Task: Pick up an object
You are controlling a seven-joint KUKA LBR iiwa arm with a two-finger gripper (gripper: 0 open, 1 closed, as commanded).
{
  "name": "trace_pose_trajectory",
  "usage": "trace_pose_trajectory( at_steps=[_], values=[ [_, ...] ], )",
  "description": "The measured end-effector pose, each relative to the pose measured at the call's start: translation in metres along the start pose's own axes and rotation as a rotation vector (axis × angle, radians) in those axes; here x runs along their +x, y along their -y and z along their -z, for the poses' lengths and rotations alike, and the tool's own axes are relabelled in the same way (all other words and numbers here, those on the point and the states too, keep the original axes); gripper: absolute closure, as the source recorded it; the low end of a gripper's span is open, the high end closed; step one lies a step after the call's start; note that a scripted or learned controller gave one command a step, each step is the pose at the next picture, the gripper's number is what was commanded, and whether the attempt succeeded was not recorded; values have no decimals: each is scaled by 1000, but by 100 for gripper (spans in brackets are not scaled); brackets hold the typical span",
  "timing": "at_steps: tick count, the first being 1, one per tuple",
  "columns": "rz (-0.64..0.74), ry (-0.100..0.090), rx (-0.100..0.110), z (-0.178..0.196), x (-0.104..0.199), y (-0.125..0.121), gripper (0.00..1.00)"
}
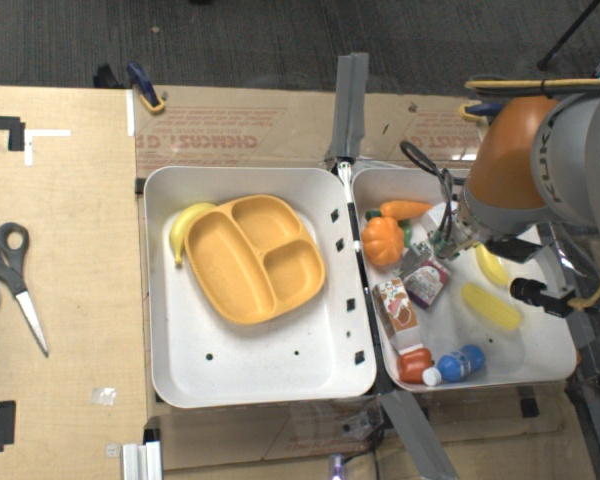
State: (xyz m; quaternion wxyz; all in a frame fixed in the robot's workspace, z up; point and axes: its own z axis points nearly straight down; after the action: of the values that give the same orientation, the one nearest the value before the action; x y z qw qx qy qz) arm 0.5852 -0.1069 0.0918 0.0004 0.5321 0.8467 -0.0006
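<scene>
Objects for picking crowd the right bin (555, 363), and the gripper (442, 240) is lowered among them from the right side; its tips are hidden in the clutter, so whether anything is gripped cannot be told. Just below the gripper lies a small dark red packet (427, 284), tilted, touching or nearly touching the tool. Left of the gripper sits an orange pumpkin-shaped toy (382, 240), and above that, up and to the gripper's left, a carrot (404, 209) lies near the bin's far wall. Lower left of the gripper, a small carton with a red picture (397, 304) rests beside the packet. To the gripper's right, a yellow piece (491, 266) shows partly beneath the arm, and lower right lies a longer yellow object (491, 306). Farther below, near the bin's front wall, a red and white item (414, 363) lies just beside a blue bottle with a white cap (455, 365).

Above the gripper, the grey arm with its orange band (515, 153) enters from the right. Well to the left, the left bin (170, 348) holds an orange divided plate (255, 256) with a banana (188, 223) tucked against its far-left edge. Farther left still, scissors (18, 278) lie on the wooden bench (60, 368).
</scene>
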Motion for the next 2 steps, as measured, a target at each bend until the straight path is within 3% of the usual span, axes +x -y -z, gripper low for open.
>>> trace_pose_trajectory(
  at_steps=[1,2],
  values=[
    [-58,0,0,0,7,19,0],
    [-55,1,1,9,7,18,100]
  ],
)
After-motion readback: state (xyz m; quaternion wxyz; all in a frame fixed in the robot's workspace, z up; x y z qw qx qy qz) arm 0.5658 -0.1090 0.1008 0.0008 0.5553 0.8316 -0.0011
